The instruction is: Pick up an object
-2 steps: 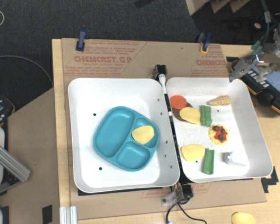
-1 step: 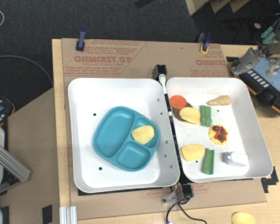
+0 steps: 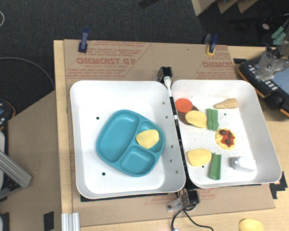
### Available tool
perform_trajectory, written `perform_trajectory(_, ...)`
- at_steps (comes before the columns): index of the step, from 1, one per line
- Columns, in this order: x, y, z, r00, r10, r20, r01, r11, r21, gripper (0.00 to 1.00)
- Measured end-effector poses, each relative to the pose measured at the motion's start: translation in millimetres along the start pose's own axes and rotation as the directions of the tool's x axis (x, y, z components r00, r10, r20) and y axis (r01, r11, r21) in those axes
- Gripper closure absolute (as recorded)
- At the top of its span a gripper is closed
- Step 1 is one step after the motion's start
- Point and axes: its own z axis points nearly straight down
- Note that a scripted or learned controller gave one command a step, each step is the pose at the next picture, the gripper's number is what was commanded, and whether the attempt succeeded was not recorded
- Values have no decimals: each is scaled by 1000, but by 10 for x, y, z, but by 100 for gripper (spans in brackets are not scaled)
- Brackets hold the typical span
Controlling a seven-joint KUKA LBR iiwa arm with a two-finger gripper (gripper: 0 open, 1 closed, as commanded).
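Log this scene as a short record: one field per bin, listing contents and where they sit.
left bin: blue divided plate, with a yellow piece in its right compartment
right bin, upper part: orange round piece, yellow piece beside an upright green stick, tan cone
right bin, middle: small pizza-like piece
right bin, lower part: yellow piece, green stick, white-grey object

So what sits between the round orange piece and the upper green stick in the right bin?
A yellow rounded piece, touching the green stick, in the camera view.
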Motion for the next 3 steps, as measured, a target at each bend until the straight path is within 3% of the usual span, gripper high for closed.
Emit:
perform_trajectory(1,1070,-655,605,1000,-9,-6,9,1000,15,100)
perform_trajectory(2,618,-699,2571,1000,7,-3,-7,1000,23,100)
perform_trajectory(3,1182,-635,1084,1000,-6,-6,6,1000,-11,100)
